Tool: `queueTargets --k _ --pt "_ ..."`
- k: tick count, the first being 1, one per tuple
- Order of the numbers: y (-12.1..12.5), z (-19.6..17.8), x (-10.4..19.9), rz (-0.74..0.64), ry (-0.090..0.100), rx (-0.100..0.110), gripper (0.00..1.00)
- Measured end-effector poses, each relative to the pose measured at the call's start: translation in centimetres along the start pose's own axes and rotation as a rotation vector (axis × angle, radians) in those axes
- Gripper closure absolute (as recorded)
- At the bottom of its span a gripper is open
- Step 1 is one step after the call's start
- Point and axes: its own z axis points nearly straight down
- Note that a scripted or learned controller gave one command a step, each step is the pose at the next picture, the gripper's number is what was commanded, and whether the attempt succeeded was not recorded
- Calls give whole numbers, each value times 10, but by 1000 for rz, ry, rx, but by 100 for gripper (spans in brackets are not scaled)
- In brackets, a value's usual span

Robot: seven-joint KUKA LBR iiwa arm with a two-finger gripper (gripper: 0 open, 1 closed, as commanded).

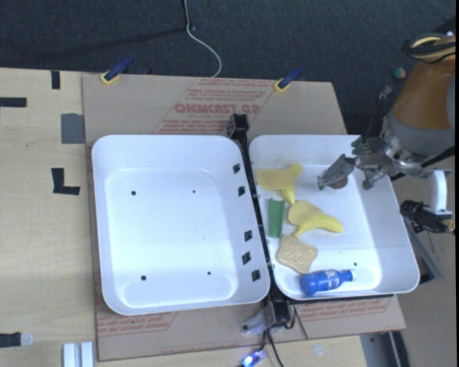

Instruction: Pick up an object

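Observation:
The right bin (390,228) holds several small objects: a pale yellow piece (280,177) at the back left, a green block (276,216), a yellow banana-like piece (314,218), a tan cracker-like piece (297,254) and a blue bottle (326,280) lying near the front rim. My gripper (350,172) hangs above the bin's back right part, to the right of the pale yellow piece, its fingers spread apart with nothing between them.
The left bin (107,205) sits beside the right one, both on a cardboard sheet (214,105) held by yellow and blue clips. A cable (203,40) hangs at the back. The arm's orange-banded body (424,98) stands at the right.

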Motion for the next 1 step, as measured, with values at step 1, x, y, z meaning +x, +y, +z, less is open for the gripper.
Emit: queueTargets --k 1 --pt "1 142 27 0 1 1 0"
